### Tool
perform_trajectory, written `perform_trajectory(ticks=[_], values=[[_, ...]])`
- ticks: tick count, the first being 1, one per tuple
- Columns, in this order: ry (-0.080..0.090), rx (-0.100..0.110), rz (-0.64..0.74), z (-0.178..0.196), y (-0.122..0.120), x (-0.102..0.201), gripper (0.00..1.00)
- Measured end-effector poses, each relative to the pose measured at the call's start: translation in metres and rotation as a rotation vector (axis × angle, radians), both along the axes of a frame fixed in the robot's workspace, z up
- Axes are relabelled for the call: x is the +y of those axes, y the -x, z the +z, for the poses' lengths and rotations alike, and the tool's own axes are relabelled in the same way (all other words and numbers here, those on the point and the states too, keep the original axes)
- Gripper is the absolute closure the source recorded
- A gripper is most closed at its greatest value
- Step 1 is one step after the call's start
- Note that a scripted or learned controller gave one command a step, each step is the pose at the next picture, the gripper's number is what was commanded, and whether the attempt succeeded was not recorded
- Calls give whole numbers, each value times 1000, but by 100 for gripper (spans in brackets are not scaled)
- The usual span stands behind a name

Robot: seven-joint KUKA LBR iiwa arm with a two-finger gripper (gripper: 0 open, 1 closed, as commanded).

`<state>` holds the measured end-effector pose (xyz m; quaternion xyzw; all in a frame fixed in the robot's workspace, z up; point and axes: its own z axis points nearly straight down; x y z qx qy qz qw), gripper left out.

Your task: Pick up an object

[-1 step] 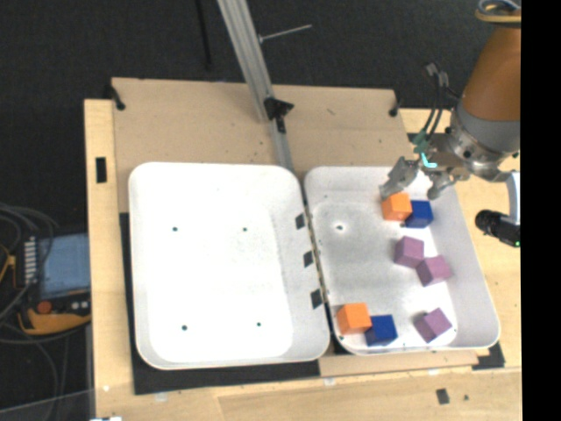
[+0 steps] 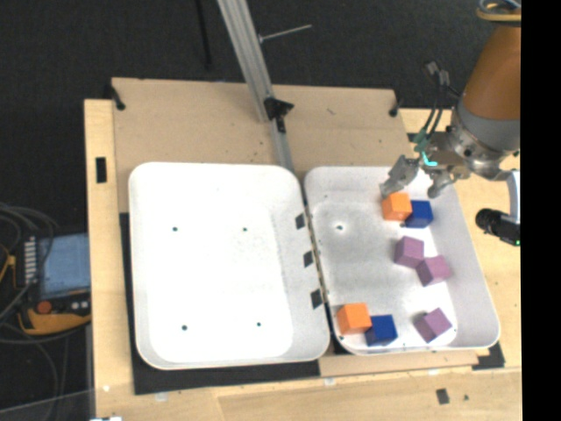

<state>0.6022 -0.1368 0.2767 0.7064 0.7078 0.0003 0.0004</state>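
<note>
The right bin (image 2: 351, 261) holds several small blocks. An orange block (image 2: 396, 206) and a blue block (image 2: 419, 213) sit side by side near the bin's far right. Two purple blocks (image 2: 408, 252) (image 2: 433, 270) lie below them. At the near edge lie another orange block (image 2: 354, 317), a blue block (image 2: 381, 329) and a purple block (image 2: 432, 324). My gripper (image 2: 415, 177) hangs just above the far orange and blue blocks, its fingers (image 2: 396, 174) spread open with nothing between them.
The left bin (image 2: 215, 261) lies beside the right one, with black clips along the shared edge. A slanted metal rail (image 2: 250, 51) rises behind the bins. The grey and orange arm (image 2: 493, 77) comes in from the right.
</note>
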Motion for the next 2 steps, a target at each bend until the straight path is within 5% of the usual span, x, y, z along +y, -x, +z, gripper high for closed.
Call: perform_trajectory(ticks=[2], values=[[1, 5, -5, -102, -2, 5, 0]])
